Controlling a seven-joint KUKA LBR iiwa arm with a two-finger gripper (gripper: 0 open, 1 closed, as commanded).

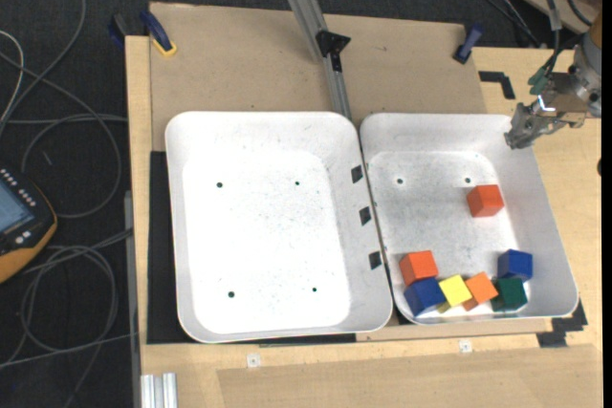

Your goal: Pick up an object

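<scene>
I can't tell the hand's (524, 131) state at the right bin's (545, 205) far right corner; lone orange cube (486, 201) sits just inside it, so I'd centre above that before descending.

Two bins (182, 205) side by side on surface (287, 62); blocks (464, 287) in right bin, mostly front; gripper (521, 134) at its rear-right corner.

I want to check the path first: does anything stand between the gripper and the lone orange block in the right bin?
Nothing visible does. The gripper is at the right bin's far right corner, and bare white floor separates it from the lone orange block.
</scene>
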